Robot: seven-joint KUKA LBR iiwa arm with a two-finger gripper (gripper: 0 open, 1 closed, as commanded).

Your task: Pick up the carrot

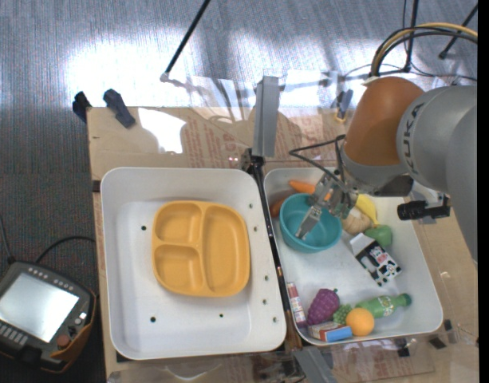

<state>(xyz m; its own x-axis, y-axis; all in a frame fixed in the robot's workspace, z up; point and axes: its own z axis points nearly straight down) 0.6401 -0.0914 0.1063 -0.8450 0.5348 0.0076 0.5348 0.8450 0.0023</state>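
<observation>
Over the teal bowl (309, 231) in the right bin (423, 270) | gripper (311, 216) hangs above the bowl's hollow, fingers spread, nothing between them | carrot (301, 187) lies just behind the bowl's far rim, untouched | yellow tray (201, 248) well left of the bowl

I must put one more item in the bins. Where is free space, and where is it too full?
Free: the left bin floor around the yellow plate, and the right bin's middle, between the teal bowl and the grapes. Crowded: the right bin's far side around the carrot and gripper, and its near edge.
</observation>
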